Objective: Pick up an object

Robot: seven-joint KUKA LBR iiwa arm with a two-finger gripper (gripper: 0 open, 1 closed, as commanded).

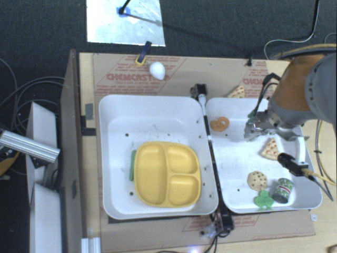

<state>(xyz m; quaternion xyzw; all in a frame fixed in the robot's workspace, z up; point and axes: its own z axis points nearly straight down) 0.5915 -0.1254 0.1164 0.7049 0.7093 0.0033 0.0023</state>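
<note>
I see the gripper [254, 129] low in the right bin [231, 194], between the pretzel [219, 123] and pizza slice [270, 149]; finger state: I cannot tell.

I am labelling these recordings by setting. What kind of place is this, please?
Probably a robotics lab test bench, not a kitchen. Two white bins sit on cardboard, holding toy food such as a pizza slice and a cookie, while loose cables lie on dark carpet beside the bench.
</note>
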